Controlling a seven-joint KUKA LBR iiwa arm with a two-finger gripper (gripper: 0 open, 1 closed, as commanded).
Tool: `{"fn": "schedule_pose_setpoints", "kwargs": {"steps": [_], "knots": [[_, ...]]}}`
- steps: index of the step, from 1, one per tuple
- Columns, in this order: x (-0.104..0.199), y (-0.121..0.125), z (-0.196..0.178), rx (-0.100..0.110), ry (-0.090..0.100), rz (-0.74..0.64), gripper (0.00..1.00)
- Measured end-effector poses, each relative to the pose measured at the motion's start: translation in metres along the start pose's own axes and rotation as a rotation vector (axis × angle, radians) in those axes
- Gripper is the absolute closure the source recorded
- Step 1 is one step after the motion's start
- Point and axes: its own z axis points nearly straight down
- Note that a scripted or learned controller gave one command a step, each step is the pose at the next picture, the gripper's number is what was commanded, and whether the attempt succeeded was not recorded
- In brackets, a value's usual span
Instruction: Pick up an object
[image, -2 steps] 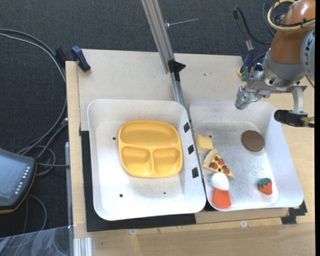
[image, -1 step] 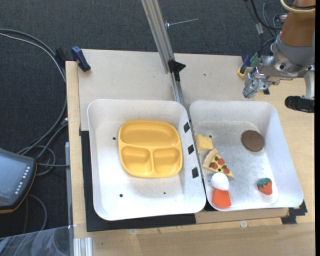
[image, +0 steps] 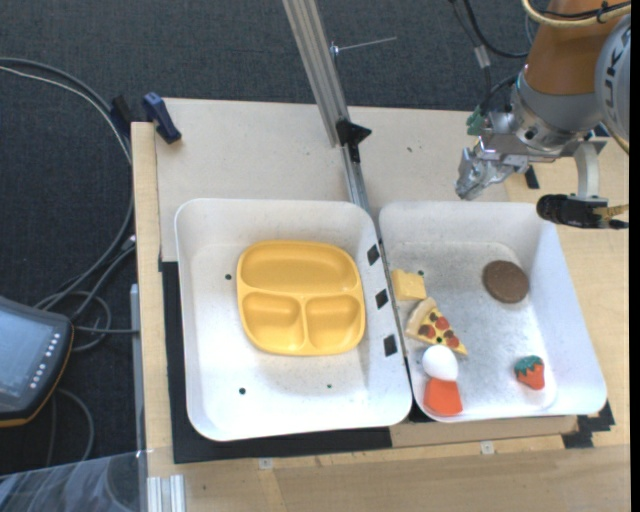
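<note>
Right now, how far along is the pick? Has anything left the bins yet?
Nothing looks picked. The end effector hangs above the far rim of the right bin with no object between its fingers. The brown disc, strawberry, pizza slice and cheese piece all lie in that bin; the yellow divided plate sits in the left bin. Descent, grasp and lift all remain.

evenly and brightly lit from above, soft shadows inside the white bins (image: 200, 300), mild glare there, slightly soft at bench (image: 250, 140) edges.
</note>
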Motion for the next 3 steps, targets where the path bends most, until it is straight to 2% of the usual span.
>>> {"fn": "schedule_pose_setpoints", "kwargs": {"steps": [1, 2, 3], "knots": [[0.053, -0.019, 0.003, 0.002, 0.000, 0.000, 1.00], [0.109, -0.029, 0.024, 0.004, 0.000, 0.000, 1.00], [0.166, -0.035, 0.021, 0.001, 0.001, -0.001, 1.00]]}}
